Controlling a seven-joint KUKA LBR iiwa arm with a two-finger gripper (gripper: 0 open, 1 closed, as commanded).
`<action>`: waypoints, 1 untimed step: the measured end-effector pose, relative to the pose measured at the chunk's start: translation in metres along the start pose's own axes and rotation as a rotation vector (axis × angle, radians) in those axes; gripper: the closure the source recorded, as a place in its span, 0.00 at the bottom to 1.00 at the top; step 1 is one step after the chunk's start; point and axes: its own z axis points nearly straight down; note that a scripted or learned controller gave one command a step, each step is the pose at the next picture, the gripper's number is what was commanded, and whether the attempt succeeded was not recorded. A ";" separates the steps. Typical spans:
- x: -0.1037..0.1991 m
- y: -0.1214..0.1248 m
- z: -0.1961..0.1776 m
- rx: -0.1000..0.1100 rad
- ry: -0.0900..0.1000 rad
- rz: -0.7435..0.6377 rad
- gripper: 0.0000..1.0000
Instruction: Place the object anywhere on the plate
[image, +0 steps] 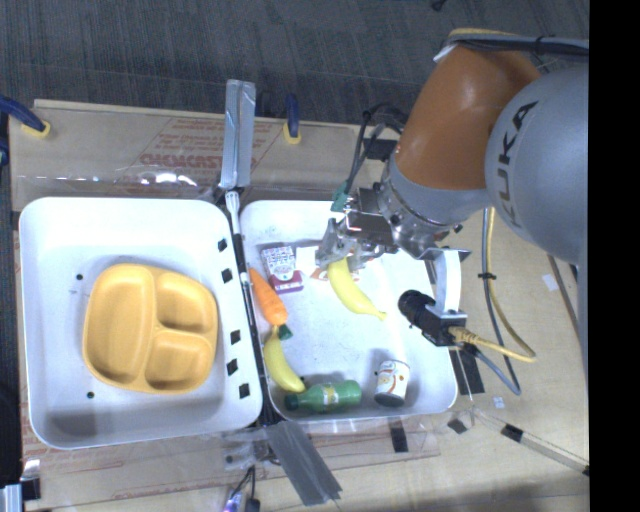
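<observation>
Over the right bin (430, 395), our gripper (343, 258) holds a banana (352, 288) by its top; next we carry it left to the plate (150, 325).

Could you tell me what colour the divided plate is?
Yellow; the plate shows best in the camera view.

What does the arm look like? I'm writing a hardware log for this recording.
The arm is bulky grey with a broad orange band and dark KUKA lettering. Black cables loop near the wrist, and a yellow cable trails off beside it.
</observation>
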 end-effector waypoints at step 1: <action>0.089 0.005 0.025 0.000 -0.001 -0.070 1.00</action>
